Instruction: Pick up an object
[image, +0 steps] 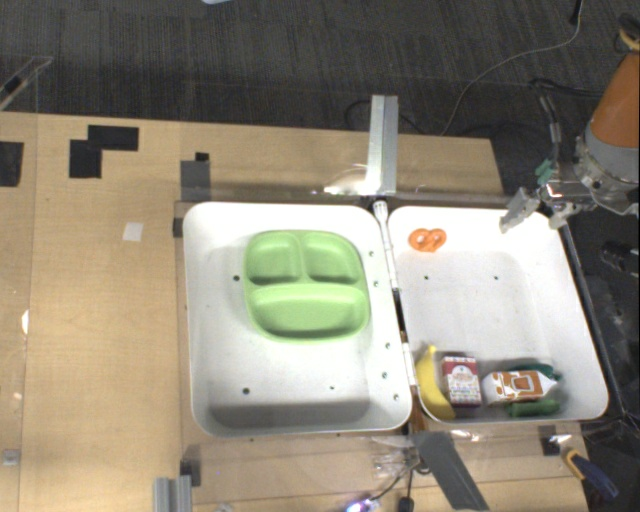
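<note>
1. Nearest the camera, along the front wall of the right bin, lies a tight row of goods: a banana curved on the left, a small red carton touching it, then an orange-and-white carton with a green object tucked against its front edge. Picking from this cluster looks awkward, since each piece touches a neighbour and the bin wall is just beside them; a descent here would want the fingers aligned across a carton's narrow side.

2. Further back, an orange pretzel-shaped toy lies alone near the far left corner of the right bin, well apart from everything else. I judge it the cleanest target: open floor on most sides, though it sits flat and low, so the fingers must reach almost to the bin floor.

3. In the left bin lies a green divided plate, broad and shallow; only its rim offers a hold.

4. Farthest off, the claw hangs at the far right corner of the right bin, near its rim, with nothing between its fingers. Whether they are spread or pressed together I cannot tell at this size.

5. The step in hand is the approach: travel over the chosen object, centre above it, then descend straight.
</note>
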